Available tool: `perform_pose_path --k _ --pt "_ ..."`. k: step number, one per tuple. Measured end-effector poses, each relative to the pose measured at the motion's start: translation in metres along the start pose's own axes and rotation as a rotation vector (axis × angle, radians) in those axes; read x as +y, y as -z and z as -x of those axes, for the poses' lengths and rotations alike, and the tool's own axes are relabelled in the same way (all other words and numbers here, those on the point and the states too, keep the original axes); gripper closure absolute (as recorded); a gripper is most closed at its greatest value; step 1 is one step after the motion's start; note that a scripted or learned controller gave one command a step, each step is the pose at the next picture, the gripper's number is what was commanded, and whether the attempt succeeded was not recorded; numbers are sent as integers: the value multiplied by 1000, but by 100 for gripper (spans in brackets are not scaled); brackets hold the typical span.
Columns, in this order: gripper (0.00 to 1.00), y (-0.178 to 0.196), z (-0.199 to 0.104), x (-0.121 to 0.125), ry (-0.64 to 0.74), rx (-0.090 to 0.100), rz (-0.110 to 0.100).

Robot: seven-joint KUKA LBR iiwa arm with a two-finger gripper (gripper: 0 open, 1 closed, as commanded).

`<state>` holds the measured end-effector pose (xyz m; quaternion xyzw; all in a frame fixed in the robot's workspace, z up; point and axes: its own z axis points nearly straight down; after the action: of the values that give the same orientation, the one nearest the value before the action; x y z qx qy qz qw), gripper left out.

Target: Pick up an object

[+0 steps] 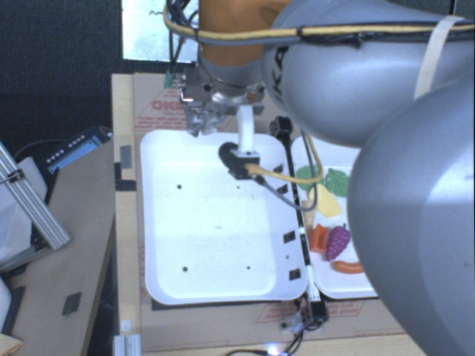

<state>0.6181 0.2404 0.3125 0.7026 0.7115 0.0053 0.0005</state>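
Hand (202,117) hangs over the 12 o'clock edge of the 9 o'clock bin (171,273); we cannot tell whether it is apart or together, and we see nothing in it. The things to pick lie in the 3 o'clock bin (349,285), toward 4 o'clock from the hand: leaf (338,179), yellow piece (329,206), carrot (318,237), grapes (338,241), orange piece (347,268). We judge the task barely begun: nothing is lifted and the hand is well apart from them. We reckon crossing over, descending, gripping and raising are all left
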Motion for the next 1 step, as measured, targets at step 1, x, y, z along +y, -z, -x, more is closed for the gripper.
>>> perform_pose_path --k 1 --pt "100 227 5 -1 -5 0 11"
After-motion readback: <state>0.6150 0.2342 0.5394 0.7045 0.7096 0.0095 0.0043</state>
